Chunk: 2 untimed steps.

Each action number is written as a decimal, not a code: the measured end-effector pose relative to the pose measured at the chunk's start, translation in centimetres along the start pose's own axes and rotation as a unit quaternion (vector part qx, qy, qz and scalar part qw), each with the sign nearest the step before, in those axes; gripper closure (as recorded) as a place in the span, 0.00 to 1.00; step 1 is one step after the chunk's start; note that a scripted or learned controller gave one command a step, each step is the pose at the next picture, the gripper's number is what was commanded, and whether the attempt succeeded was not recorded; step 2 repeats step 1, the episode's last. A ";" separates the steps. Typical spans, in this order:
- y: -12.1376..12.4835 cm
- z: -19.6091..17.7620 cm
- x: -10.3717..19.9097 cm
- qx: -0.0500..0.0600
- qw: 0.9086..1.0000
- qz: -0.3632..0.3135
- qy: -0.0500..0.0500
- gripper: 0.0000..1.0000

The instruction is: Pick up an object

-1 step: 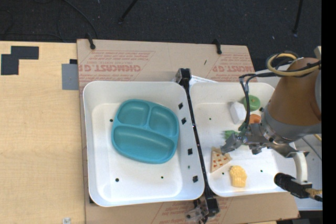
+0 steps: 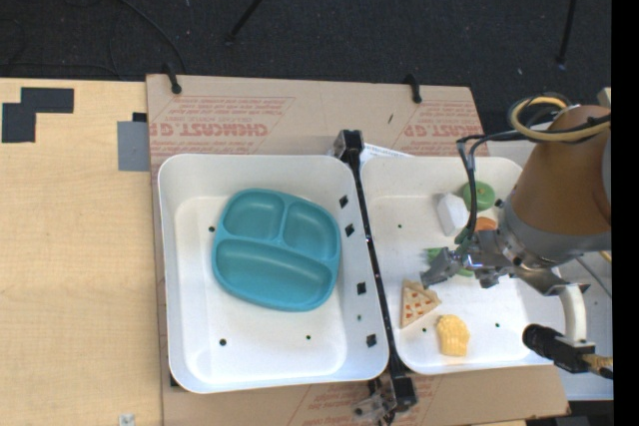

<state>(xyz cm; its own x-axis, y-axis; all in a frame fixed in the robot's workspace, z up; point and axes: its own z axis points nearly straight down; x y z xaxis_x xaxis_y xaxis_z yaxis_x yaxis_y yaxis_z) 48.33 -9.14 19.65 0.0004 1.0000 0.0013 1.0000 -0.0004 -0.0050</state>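
Two white bins (image 2: 190, 214) on cardboard (image 2: 230, 120)

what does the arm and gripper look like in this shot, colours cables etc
The arm is a bulky rounded body, looking brownish-orange from above, with a grey section lower down. A yellow-and-black cable loops over its top, and a thin dark wire runs down its left side. The gripper is small, dark grey metal. A white handle-like piece sits below.

Right bin (image 2: 399, 214) crowded by toys; teal plate (image 2: 277, 248) fills left bin (image 2: 190, 214).
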 end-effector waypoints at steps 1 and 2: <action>-0.3 4.4 -0.2 0.002 1.000 0.000 0.001 0.00; -0.3 4.4 -0.2 0.002 1.000 0.000 0.001 0.00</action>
